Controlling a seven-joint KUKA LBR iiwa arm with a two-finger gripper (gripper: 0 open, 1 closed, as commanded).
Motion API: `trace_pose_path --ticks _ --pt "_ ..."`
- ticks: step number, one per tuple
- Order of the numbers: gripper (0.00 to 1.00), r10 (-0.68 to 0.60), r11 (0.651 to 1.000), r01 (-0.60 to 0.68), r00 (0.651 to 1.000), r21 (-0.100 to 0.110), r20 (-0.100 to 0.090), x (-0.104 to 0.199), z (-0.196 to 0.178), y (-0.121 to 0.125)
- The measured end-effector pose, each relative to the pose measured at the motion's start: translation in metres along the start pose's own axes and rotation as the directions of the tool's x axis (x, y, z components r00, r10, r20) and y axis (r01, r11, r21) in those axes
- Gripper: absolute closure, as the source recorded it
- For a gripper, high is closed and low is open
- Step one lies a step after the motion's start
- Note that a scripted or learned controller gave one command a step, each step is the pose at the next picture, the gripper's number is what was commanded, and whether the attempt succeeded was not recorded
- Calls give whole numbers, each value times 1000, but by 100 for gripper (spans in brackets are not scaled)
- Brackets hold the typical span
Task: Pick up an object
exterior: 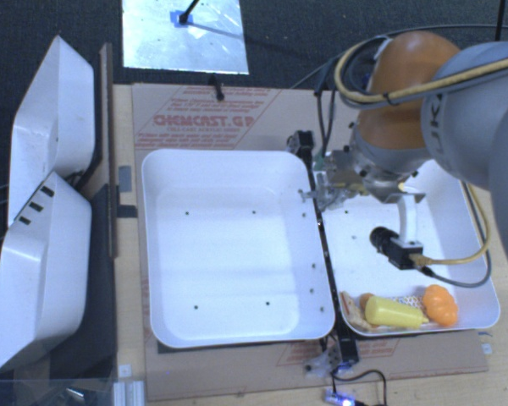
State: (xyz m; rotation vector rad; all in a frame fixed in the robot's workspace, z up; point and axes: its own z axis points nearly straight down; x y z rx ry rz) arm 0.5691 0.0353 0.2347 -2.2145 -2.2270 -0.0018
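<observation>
In the right bin (457, 227), several small things lie together at the front edge: a yellow oblong piece (394, 312), an orange ball (441, 304) to its right, and a small brown item (366, 300) to its left. My gripper (322, 191) hangs low at the bin's far left corner, close to the wall between the two bins. It is well behind the objects and apart from them. The grey arm with its orange band (406, 66) covers the back of the right bin.
The left bin (229, 244) sits beside the right one on a cardboard sheet (207, 117). A shiny metal plate (184, 22) lies behind the bins. Two white covers (42, 227) stand off the bench at the far left.
</observation>
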Motion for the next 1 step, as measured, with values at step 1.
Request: trace_pose_path --ticks 1 --pt "100 1 1000 -1 1000 0 0 49 12 -9"
